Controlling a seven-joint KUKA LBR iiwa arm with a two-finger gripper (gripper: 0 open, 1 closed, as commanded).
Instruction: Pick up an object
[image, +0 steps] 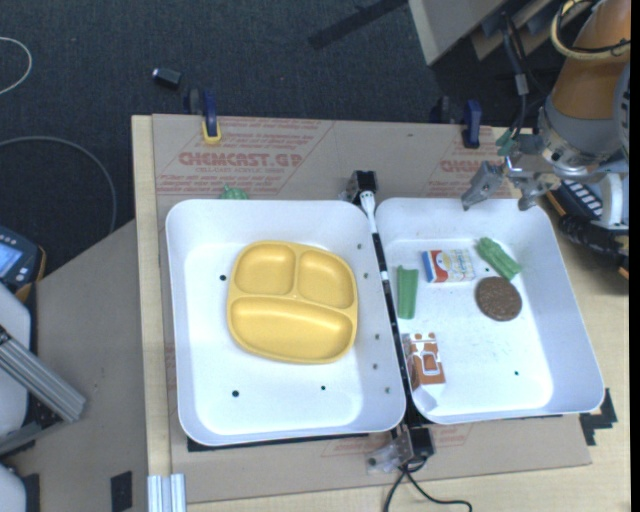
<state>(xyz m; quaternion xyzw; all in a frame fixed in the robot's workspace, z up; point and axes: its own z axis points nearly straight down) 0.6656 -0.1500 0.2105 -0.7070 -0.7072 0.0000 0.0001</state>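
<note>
We are seeing the gripper (503, 186) hovering over the far edge of the right bin (560, 400), its 2 fingers spread apart and grasping nothing. Inside that bin are lying a green stick (407, 291) by the left wall, a small printed packet (447, 266), a green wedge (497, 257), a brown disc (497, 298) and an orange-brown carton (426, 360). A yellow 3-compartment tray (293, 301) is sitting mid left bin (200, 390).

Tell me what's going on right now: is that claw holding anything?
Gripper open, holding nothing, above right bin's far rim. Brown disc, green pieces, small packets lie untouched in that bin. Nothing in the way.
</note>
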